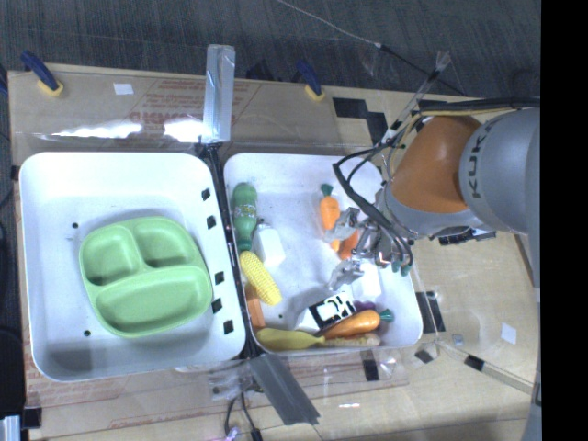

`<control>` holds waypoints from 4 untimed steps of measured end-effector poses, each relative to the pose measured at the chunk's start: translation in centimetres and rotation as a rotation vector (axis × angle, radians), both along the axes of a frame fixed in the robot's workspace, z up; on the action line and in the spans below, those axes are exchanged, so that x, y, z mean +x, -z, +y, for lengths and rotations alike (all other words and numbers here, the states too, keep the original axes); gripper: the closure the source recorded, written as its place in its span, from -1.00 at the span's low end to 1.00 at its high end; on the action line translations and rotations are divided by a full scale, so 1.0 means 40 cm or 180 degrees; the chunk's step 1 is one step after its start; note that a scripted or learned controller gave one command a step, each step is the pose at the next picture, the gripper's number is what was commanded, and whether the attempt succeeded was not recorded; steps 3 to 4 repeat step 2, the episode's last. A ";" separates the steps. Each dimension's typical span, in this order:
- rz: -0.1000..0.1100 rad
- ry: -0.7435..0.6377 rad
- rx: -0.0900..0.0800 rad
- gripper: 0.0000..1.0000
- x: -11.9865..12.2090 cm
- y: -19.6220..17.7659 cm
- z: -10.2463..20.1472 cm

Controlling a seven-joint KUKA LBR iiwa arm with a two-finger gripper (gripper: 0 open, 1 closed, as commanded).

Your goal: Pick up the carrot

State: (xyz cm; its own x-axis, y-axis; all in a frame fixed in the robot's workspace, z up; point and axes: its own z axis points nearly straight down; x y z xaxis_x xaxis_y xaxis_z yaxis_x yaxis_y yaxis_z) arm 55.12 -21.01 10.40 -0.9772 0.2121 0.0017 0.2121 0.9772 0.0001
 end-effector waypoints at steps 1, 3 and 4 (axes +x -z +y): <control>-0.0010 0.1364 -0.0002 -1.00 0.114 0.027 0.004; -0.0017 0.1332 -0.0004 1.00 0.119 -0.002 0.010; -0.0017 0.1332 -0.0004 1.00 0.119 -0.002 0.010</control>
